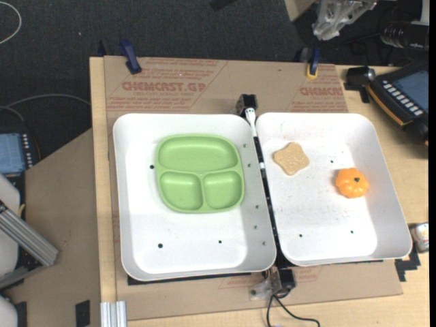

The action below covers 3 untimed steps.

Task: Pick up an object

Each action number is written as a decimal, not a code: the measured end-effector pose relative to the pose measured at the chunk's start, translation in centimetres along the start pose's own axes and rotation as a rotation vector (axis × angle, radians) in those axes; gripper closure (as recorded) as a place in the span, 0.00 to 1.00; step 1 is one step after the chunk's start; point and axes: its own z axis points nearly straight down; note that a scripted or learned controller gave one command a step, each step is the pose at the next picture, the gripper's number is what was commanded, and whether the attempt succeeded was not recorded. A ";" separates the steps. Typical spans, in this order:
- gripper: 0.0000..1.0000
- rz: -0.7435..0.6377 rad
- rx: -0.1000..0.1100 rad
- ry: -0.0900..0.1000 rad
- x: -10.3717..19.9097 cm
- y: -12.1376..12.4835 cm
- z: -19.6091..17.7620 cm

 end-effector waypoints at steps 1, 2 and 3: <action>1.00 0.010 0.007 -0.004 -6.9 0.0 -6.7; 1.00 0.002 0.033 0.002 -4.4 -0.3 7.8; 1.00 -0.001 -0.003 0.000 -1.6 0.1 -7.6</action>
